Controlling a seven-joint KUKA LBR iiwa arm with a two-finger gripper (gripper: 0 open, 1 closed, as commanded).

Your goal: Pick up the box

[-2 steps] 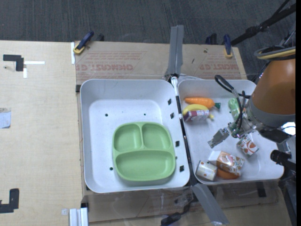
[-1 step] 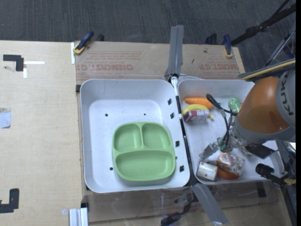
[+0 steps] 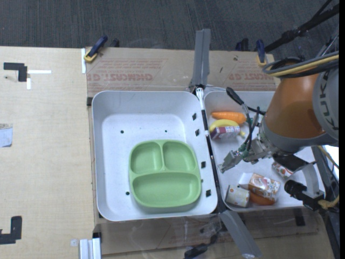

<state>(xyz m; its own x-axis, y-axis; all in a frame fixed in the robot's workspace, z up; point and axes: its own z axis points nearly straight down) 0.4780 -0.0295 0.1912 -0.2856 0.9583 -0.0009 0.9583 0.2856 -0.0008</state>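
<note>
Reading "KUKA" on the arm [image 3: 323,107] above the box [image 3: 264,186].

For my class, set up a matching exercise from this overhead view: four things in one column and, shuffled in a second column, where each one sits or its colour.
Things
1. divided plate
2. carrot
3. box
4. gripper

Descriptions
A. orange, lying at the far end of the right bin
B. green, with three compartments, in the left bin
C. low over the middle of the right bin, nothing between its fingers
D. white and orange carton near the front of the right bin

Pairs: 1-B, 2-A, 3-D, 4-C
</note>
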